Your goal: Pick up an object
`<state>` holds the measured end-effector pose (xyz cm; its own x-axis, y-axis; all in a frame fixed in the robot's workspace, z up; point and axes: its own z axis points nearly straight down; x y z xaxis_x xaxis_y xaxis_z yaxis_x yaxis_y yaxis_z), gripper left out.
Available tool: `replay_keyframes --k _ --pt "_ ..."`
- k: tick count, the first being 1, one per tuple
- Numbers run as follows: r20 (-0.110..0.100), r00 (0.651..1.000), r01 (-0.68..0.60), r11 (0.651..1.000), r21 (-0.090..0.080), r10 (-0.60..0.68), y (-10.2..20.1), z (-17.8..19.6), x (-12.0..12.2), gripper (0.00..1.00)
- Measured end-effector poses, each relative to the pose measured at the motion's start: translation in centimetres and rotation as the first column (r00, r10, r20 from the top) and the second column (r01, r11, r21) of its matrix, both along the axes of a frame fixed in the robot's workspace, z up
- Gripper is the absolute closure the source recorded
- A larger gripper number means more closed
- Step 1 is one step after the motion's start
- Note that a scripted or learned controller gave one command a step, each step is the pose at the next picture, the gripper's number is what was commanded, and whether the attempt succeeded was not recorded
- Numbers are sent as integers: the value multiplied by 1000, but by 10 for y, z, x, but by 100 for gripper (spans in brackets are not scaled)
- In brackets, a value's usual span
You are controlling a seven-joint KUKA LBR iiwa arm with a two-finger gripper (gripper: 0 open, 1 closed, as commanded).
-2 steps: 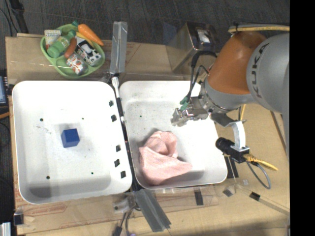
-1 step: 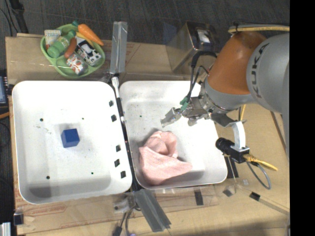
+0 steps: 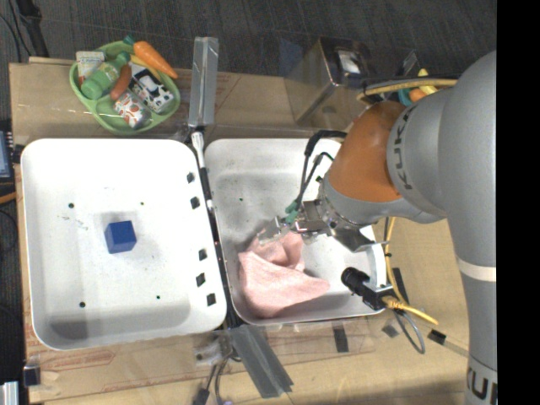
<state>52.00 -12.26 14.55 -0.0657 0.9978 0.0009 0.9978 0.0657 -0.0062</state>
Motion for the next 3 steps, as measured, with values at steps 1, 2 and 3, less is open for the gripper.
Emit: replay_keyframes --k 1,2,3 --pt "5 994 -106 994 0 106 12 63 -42 0" --pt "5 994 -107 994 0 107 -5 -54 9 0" --pt "2 994 -112 994 0 112 -5 -45 9 100"
